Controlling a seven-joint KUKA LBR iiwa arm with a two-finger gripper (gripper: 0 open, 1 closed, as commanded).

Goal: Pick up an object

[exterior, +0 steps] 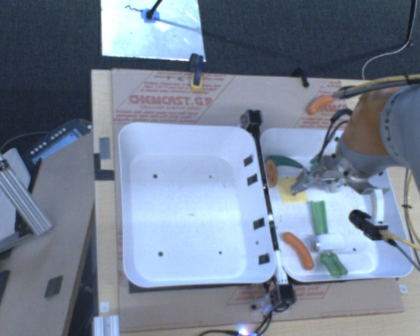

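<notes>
Red "CHEMCAST GP" lettering [169,99] on board [217,93]

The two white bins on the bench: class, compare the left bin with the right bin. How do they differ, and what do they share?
The left bin shows a bare white floor with a few small dark dots; the right bin holds small items, among them an orange piece and a green stick. The gripper is over the right bin, not the left bin. Both are shallow, white, and sit side by side.
</notes>
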